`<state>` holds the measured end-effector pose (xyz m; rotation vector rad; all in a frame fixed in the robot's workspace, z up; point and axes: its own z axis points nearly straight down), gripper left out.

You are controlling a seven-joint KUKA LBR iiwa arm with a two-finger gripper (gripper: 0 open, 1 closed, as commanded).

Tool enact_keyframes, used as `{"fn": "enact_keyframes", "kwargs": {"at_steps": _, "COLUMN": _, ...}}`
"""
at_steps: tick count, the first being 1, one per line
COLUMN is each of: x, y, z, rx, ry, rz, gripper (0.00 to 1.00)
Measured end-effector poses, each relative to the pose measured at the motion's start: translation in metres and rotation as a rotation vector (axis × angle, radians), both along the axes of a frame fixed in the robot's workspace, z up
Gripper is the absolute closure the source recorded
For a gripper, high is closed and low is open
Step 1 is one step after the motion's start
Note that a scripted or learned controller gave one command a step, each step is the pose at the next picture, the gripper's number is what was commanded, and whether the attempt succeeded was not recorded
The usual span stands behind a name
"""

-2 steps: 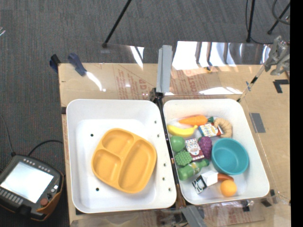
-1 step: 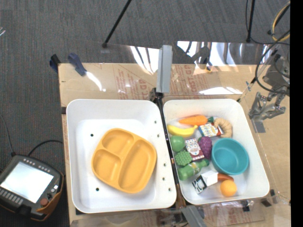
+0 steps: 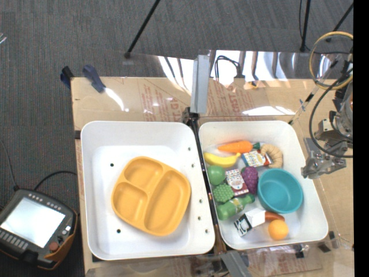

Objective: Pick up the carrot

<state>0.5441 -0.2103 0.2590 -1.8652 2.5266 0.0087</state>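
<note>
The carrot (image 3: 235, 147) is orange with a green tip and lies flat at the back of the right bin (image 3: 316, 217), just above a yellow banana (image 3: 222, 158). My gripper (image 3: 316, 167) hangs outside the right bin's right wall, over the bench. It is well to the right of the carrot, with the teal bowl (image 3: 280, 191) and other toys in between. Nothing hangs from the gripper.
The right bin also holds purple grapes (image 3: 250, 179), green vegetables (image 3: 223, 193), a small carton (image 3: 249, 220) and an orange (image 3: 278, 229). The left bin (image 3: 92, 154) holds a yellow divided plate (image 3: 151, 195). Cables (image 3: 323, 79) loop near the arm at the right.
</note>
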Motion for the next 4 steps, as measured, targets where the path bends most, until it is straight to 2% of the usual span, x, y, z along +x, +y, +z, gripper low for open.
{"fn": "enact_keyframes", "kwargs": {"at_steps": 1, "x": 0.000, "y": 0.000, "z": 0.001, "rx": -0.001, "ry": -0.002, "rz": 0.000, "gripper": 0.00}}
{"fn": "enact_keyframes", "kwargs": {"at_steps": 2, "x": -0.042, "y": 0.010, "z": -0.095, "rx": 0.001, "ry": 0.006, "rz": -0.209, "gripper": 0.00}}
{"fn": "enact_keyframes", "kwargs": {"at_steps": 3, "x": -0.068, "y": 0.075, "z": -0.084, "rx": -0.002, "ry": 0.001, "rz": -0.332, "gripper": 0.00}}
{"fn": "enact_keyframes", "kwargs": {"at_steps": 4, "x": -0.068, "y": 0.074, "z": -0.090, "rx": -0.004, "ry": 0.004, "rz": -0.567, "gripper": 0.00}}
